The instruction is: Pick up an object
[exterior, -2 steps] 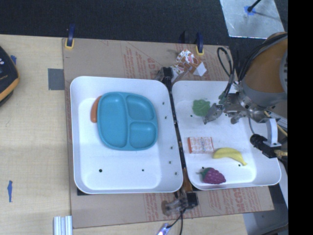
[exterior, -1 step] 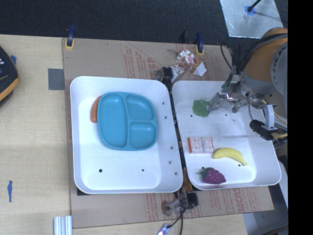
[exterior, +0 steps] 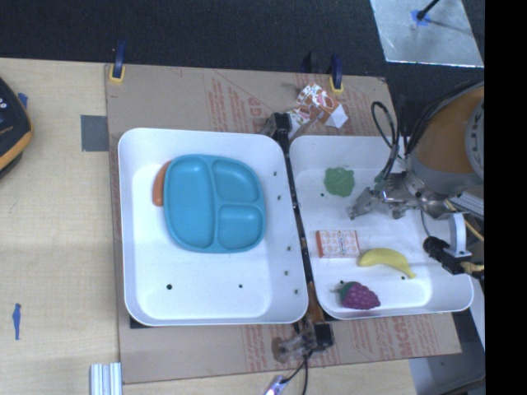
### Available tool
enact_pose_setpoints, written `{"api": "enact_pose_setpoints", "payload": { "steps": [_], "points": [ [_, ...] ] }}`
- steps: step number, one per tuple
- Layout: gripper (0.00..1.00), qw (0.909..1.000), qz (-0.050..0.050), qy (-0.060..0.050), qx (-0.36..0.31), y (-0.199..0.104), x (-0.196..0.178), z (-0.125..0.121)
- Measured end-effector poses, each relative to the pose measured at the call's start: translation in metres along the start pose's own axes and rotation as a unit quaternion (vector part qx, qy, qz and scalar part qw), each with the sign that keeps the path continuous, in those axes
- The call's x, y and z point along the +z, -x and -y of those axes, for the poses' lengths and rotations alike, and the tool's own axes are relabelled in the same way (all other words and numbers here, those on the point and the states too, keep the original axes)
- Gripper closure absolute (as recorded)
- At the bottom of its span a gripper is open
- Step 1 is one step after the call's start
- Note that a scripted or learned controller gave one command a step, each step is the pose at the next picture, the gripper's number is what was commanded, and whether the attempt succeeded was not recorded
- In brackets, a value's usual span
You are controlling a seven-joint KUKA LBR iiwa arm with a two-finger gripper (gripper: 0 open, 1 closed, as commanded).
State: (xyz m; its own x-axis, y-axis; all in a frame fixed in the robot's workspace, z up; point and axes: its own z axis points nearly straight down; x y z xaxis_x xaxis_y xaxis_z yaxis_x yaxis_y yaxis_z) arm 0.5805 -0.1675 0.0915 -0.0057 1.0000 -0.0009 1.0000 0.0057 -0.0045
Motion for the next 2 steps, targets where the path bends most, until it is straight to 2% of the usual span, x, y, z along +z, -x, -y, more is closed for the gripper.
{"api": "enact_pose_setpoints", "payload": {
  "steps": [1,2],
  "points": [
    [0.00,1.0000,-0.001,0.001,0.000,-0.056,-0.004,-0.077],
    [0.00,1.0000,0.000,0.002,0.002,-0.036,-0.001,-0.076]
  ]
}}
